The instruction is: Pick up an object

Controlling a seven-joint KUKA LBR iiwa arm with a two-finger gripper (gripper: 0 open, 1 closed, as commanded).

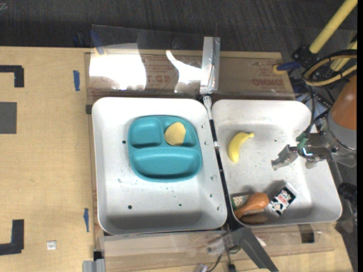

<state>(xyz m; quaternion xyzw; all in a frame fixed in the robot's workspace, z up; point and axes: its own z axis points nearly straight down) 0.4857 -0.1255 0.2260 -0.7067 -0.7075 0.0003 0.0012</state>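
Note:
My gripper [296,158] hangs over the right side of the right bin [266,113]; it is open with nothing between its fingers. A yellow banana [239,145] lies to its left, apart from it. Below the gripper, near the bin's front wall, lie a small black-and-white carton [282,200] and an orange-brown rounded object [253,204]. In the left bin [108,152] a teal divided plate [161,162] carries a yellow lemon-like object [174,133] in its upper right compartment.
A clear plastic sheet [147,67] and a grey upright strip [210,64] stand behind the bins. Yellow and black cables [329,61] hang at the upper right by the arm. A wooden bench surface [39,163] extends to the left.

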